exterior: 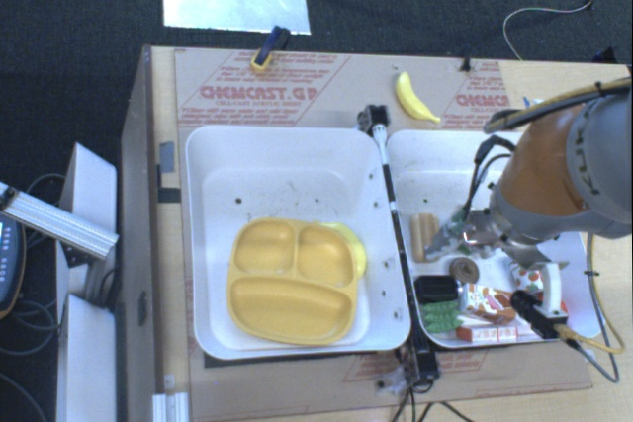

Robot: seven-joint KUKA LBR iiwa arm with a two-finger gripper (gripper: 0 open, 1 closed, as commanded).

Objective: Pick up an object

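Arm: the grey KUKA arm point(584, 168) comes in from 3 o'clock, its orange band over the right bin point(435, 153), wrist angled down toward the bin's middle.

Gripper: the gripper point(465, 234) hangs low over the clutter at the centre of the right bin. Its state cannot be told from this angle; the metal parts blur together, and nothing is visibly caught in it.

Nearest candidate: a tan cylinder point(423, 235), like a cork or wooden peg, lies just beside the gripper at its 9 o'clock, close to the bin's left wall.

Other candidates: a small brown disc point(464, 269) sits at the gripper's 6 o'clock; a black block point(435, 290) and a green piece point(441, 315) lie toward 7 o'clock; a red-and-white packet point(489, 301) rests along the bin's 6 o'clock edge.

Handling guess: the cylinder looks light and stiff, probably not slippery, but it may roll. Closing across its short width at mid-length seems the safest hold. The disc looks too flat to pinch easily.

Left bin: the left bin point(297, 148) carries a yellow divided tray point(293, 280) toward its 6 o'clock side, well apart from the gripper.

Outside the bins: a banana point(414, 100) lies on the bench at the right bin's 12 o'clock.

Progress: nothing appears lifted yet.
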